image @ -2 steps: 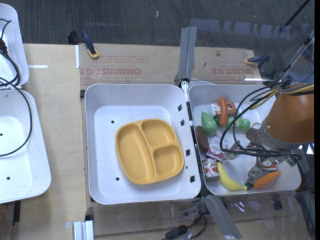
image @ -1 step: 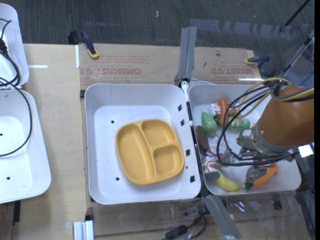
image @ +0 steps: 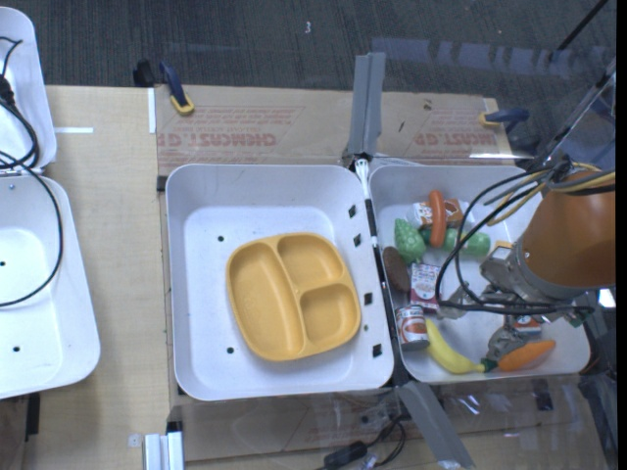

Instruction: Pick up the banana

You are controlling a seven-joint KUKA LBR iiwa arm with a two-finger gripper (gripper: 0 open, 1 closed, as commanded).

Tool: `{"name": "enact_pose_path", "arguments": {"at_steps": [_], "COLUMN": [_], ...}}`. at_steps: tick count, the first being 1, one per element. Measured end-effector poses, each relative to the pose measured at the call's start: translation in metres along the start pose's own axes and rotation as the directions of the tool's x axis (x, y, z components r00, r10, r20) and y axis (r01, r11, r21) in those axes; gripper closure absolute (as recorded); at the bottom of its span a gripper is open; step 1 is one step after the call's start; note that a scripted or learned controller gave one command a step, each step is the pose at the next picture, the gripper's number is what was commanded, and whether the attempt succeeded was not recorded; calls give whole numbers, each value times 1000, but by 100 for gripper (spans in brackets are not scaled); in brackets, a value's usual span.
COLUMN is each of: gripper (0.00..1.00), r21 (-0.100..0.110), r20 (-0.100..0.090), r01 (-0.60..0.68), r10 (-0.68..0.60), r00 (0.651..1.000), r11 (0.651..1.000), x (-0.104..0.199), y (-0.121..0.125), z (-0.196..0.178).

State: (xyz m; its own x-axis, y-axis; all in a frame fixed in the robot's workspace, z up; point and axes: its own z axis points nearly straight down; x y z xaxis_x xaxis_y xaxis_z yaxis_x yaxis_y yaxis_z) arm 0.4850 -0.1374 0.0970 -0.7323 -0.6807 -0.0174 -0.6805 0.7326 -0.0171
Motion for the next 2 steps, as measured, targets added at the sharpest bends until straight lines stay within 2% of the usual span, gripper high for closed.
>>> {"name": "enact_pose_path", "arguments": {"at_steps": [1, 2], "gripper": [100, 0], "r21": [-5, -4], "r20": [-2, -1], "r01": [-2, -2], "r10": [2, 2], "r00": [1000, 1000], "r11": [1000, 1000], "x": [-1, -1], "y": [1, 1], "z": [-8, -8]}}
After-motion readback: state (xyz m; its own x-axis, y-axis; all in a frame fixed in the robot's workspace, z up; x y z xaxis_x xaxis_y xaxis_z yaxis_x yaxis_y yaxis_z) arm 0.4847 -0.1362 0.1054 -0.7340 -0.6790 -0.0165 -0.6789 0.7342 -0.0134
